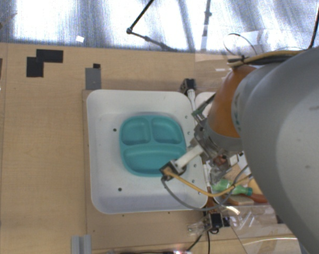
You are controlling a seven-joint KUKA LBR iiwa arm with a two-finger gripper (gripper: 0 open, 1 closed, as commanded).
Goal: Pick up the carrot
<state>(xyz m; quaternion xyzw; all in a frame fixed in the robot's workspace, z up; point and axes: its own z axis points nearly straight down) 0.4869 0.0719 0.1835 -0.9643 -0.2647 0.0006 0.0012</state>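
The carrot (254,198) lies in the right bin as an orange sliver with green leafy tops (226,186) to its left, mostly covered by the arm. My gripper (218,164) hangs under the orange-banded wrist, just above and left of the carrot's green end; the arm's bulk hides most of it. A white rod with a black tip (176,164) juts from the wrist out over the left bin.
A teal divided plate (148,143) rests in the middle of the left white bin (98,157). Yellow and black cables (185,187) loop over that bin's near right corner. The grey arm covers almost all of the right bin.
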